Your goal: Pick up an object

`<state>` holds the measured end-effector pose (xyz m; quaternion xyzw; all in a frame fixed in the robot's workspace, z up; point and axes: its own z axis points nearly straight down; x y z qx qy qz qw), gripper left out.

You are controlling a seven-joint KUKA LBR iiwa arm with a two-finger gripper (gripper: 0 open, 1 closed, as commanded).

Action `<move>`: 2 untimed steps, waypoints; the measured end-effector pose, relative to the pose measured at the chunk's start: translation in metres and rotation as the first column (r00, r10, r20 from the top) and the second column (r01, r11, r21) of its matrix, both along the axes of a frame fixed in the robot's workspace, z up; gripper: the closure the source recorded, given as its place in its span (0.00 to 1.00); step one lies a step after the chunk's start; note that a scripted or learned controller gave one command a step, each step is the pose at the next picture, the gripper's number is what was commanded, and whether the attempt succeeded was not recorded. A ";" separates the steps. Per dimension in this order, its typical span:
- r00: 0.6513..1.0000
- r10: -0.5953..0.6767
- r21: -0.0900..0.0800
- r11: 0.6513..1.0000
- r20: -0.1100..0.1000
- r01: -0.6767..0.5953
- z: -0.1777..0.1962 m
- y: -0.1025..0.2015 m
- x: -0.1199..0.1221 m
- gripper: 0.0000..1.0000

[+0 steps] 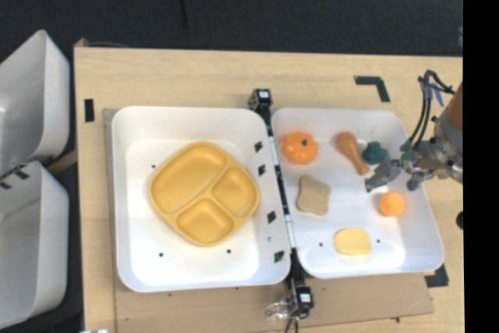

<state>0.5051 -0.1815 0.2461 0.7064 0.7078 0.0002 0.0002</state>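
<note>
Orange ball is your closest candidate: it lies just below the gripper in the camera view, apart from it, loose on the floor of the right bin.

You can see the fingers spread apart, with only bare bin floor in the gap. Gripper has hold of nothing.

Everything else, placed off the gripper:
- Teal toy: just up and left of it, close beside the left finger. You can't tell from this angle whether they touch.
- Toy drumstick: left of the gripper, on the far side of the teal toy and lying against it, tilted diagonally.
- Toy pumpkin: further left, slightly higher in view, well apart.
- Toy bread slice: left and a bit lower, well apart.
- Yellow oval piece: down and left, past the ball, near the bin's front edge.
- Yellow divided plate: far left of the gripper, alone in the left bin, sitting rotated to the bin walls.

Arm comes in from the right of the gripper, over the right bin's edge, with cables looping above it. Both bins sit on the wooden bench.
</note>
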 end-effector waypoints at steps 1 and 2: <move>1.000 -0.003 -0.001 1.000 -0.003 0.003 -0.045 0.002 -0.006 0.00; 1.000 -0.004 -0.001 1.000 -0.005 0.004 -0.108 -0.001 -0.009 0.00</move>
